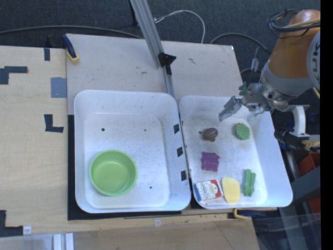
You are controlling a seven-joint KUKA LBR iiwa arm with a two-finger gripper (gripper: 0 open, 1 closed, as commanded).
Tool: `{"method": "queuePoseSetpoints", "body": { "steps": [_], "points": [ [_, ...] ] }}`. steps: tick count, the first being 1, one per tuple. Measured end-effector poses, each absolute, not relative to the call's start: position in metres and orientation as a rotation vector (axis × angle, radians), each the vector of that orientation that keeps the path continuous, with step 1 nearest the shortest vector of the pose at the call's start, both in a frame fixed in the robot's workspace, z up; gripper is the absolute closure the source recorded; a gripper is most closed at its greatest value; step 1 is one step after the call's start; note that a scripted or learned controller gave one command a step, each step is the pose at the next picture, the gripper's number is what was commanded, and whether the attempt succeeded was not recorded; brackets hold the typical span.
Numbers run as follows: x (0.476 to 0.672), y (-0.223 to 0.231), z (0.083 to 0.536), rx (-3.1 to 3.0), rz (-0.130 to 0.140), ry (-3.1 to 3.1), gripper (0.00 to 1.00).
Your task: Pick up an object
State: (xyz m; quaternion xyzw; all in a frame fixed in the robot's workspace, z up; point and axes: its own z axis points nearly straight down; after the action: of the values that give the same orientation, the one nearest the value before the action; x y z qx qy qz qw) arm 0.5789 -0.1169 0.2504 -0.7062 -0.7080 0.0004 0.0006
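My gripper (233, 108) hangs over the upper part of the right bin (270, 155), with nothing visibly between its fingers. Just below it lie a small brown lump (209, 134) and a round green bumpy object (242, 131). Further down the bin sit a purple piece (210, 161), a yellow oval (231, 189), a slim green object (249, 183) and a small red-and-white packet (208, 190). The arm's orange band (294, 51) shows at the upper right.
The left bin (93, 105) holds a green bowl (113, 172) near its front left corner. A slanted metal pole (151, 30) crosses the bench behind the bins. Cables trail across the dark floor at the back.
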Motion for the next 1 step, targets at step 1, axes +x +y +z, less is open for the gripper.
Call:
{"method": "queuePoseSetpoints", "body": {
  "steps": [1],
  "points": [
    [0.5789, -0.117, 0.2505, -2.218, 0.001, -2.223, 0.0]
  ]
}}
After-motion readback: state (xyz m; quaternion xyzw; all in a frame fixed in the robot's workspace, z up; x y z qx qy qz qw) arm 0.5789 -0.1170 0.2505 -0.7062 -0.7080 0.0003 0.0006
